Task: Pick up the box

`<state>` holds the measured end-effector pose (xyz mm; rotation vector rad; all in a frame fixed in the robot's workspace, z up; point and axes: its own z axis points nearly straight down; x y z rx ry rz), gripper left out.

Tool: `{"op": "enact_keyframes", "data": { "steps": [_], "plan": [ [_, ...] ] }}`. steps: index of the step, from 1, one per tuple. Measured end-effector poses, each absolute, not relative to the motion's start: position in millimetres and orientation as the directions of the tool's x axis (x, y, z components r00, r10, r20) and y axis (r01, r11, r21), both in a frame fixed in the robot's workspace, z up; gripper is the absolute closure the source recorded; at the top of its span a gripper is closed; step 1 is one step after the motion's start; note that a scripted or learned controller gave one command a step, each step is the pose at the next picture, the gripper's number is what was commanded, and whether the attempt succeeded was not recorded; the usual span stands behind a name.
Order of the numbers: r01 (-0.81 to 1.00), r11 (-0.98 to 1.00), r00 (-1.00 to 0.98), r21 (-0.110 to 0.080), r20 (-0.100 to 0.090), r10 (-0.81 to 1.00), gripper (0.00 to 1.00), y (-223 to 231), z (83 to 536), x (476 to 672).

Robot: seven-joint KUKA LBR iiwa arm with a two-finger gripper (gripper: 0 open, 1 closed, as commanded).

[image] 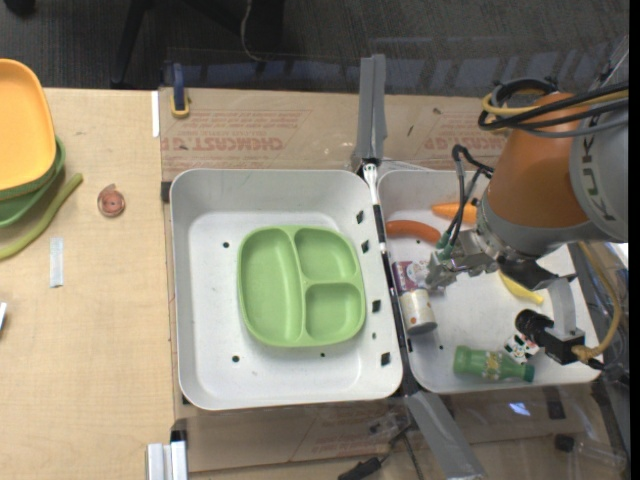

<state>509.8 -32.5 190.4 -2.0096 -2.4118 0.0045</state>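
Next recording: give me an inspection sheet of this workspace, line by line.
Surface: wooden bench bearing two white bins, left bin and right bin.
Job's things: small box at the right bin's left wall, beside the claw.
Clutter: green divided plate in left bin; can, green bottle, carrot, banana in right bin.
Grippers: claw low over the right bin.
Cables: yellow-black loops on the arm.
Surroundings: stacked plates at left.

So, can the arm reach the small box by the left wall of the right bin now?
Probably yes: the gripper hangs just right of the box, with nothing between them. The bin wall and the can lie close and may crowd the grasp.
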Motion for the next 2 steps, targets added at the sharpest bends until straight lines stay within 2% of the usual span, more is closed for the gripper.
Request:
{"op": "enact_keyframes", "data": {
  "steps": [1,2],
  "plan": [
    [0.948,0.319,-0.319,-0.002,-0.001,0.948,1.0,25.2,190.5,530.7],
    [0.895,0.447,-0.447,-0.001,-0.002,0.895,1.0,-35.4,190.5,570.5]
  ]
}}
